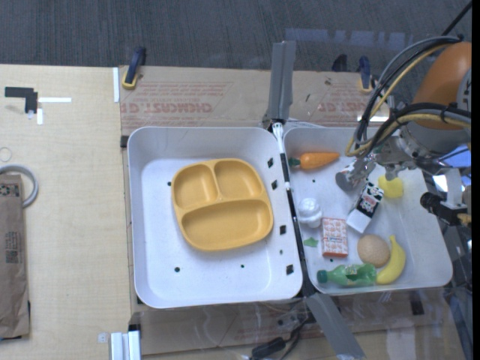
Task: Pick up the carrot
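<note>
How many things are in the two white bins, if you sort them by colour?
Orange: 1, the carrot
Yellow: 3, the divided plate, the banana, a small yellow thing
Green: 1, the bottle
Tan: 1, the egg-shaped thing
Red and white: 1, the small box
White: 1, the small cup
Black and white: 1, the small carton
Total: 9
</note>
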`<state>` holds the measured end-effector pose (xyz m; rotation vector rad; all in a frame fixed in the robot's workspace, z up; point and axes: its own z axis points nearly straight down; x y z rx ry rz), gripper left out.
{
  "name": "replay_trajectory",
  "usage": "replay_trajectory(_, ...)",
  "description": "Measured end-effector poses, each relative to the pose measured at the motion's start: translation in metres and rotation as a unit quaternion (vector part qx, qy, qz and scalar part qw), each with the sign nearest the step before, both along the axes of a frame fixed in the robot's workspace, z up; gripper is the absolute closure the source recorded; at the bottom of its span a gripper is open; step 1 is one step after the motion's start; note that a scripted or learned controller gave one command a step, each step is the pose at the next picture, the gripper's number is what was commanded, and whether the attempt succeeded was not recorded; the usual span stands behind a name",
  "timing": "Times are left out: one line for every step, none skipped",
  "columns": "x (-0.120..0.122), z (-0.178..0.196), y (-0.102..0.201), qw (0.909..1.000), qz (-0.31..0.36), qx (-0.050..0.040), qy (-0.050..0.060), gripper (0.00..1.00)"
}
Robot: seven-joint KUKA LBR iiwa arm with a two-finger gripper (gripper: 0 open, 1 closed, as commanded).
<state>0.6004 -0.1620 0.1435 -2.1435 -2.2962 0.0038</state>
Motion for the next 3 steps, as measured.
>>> replay_trajectory(-0.041, -0.035, -0.054, 0.999, -0.045, 0.0031, -0.002, 0.0)
replay_trajectory(0.0, -0.052, 0.032, 0.9997, 0.025, 0.0, -0.001, 0.0)
replay_trajectory(0.004, 0.019, -0.014, 0.99, 0.141, -0.0007, -0.001, 0.0)
